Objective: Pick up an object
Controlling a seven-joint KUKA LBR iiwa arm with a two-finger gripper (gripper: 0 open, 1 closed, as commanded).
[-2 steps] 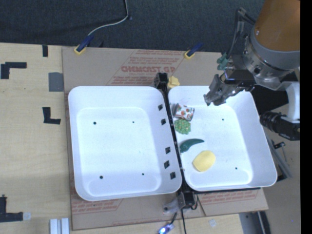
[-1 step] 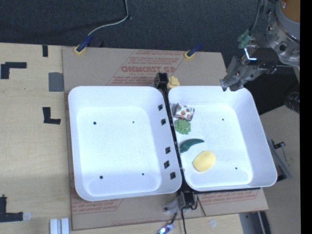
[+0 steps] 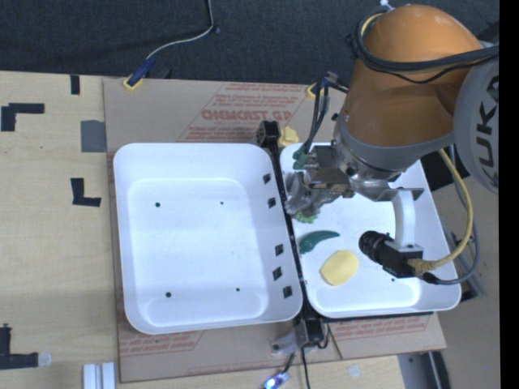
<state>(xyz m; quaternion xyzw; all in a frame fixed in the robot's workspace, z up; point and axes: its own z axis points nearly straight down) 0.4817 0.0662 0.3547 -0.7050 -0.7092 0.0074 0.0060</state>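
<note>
A grey-and-orange KUKA arm (image 3: 405, 71) reaches in from the right and hangs its claw (image 3: 310, 191) low over the left side of the right bin (image 3: 381, 306), close against the wall it shares with the left bin (image 3: 122, 168). From above the wrist hides the claw's tips, so how far it is open cannot be told, nor whether it has hold of anything. A greenish object (image 3: 304, 214) shows just at the claw's near edge, partly hidden. Nearer the camera a teal curved piece (image 3: 318, 239) lies on the bin floor, with a yellow lump (image 3: 339, 267) just beside it to the right and nearer. A small yellow item (image 3: 289, 134) sits at the bin's far left corner. Both bins rest on a cardboard sheet (image 3: 235, 116) on the table (image 3: 49, 217).
</note>
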